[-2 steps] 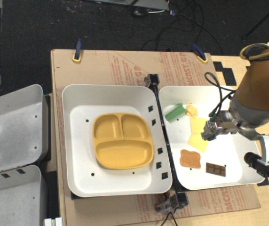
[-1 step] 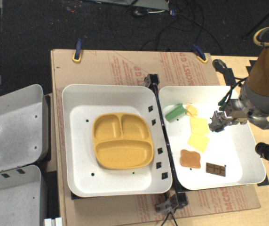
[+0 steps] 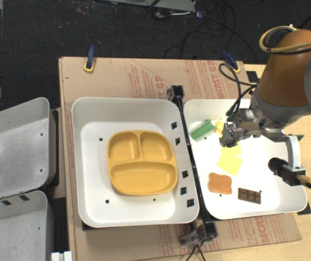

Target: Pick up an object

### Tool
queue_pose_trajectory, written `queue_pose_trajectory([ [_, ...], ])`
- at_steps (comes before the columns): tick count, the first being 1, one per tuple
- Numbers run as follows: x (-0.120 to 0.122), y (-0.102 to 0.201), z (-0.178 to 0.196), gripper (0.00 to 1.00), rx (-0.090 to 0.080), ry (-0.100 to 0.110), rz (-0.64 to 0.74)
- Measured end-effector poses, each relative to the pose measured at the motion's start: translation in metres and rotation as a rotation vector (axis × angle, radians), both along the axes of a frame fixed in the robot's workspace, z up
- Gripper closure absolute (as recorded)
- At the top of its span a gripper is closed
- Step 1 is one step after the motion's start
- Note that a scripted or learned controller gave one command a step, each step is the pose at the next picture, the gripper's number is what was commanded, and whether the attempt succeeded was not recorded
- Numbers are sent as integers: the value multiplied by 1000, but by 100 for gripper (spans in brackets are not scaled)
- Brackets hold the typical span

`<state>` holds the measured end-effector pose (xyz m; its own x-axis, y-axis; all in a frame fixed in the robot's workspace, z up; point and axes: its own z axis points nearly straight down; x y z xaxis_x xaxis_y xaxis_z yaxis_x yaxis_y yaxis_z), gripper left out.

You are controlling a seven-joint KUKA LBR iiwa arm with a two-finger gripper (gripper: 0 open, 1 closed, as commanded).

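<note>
The right bin (image 3: pixel 286 203) holds a green block (image 3: pixel 201 129), a small yellow piece (image 3: pixel 218 127), a flat yellow slice (image 3: pixel 230 160), an orange toast-shaped piece (image 3: pixel 219 184) and a brown chocolate bar (image 3: pixel 249 196). My gripper (image 3: pixel 229 137) hangs low over the upper left part of this bin, just above the yellow slice and right of the green block. Nothing shows between its fingers, and their spread is hidden by the wrist.
In the left bin (image 3: pixel 90 118) lies a yellow divided plate (image 3: pixel 142 163). A black divider (image 3: pixel 187 156) runs between the two bins. The arm's orange band (image 3: pixel 291 64) looms over the right bin's far edge. Grey lids (image 3: pixel 14 145) lie at the far left.
</note>
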<state>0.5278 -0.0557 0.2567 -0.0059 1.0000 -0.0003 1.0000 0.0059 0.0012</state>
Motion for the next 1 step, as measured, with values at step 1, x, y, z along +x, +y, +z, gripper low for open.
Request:
queue_pose_trajectory([
  [1, 24, 42, -14, 100, 1, 0, 1],
])
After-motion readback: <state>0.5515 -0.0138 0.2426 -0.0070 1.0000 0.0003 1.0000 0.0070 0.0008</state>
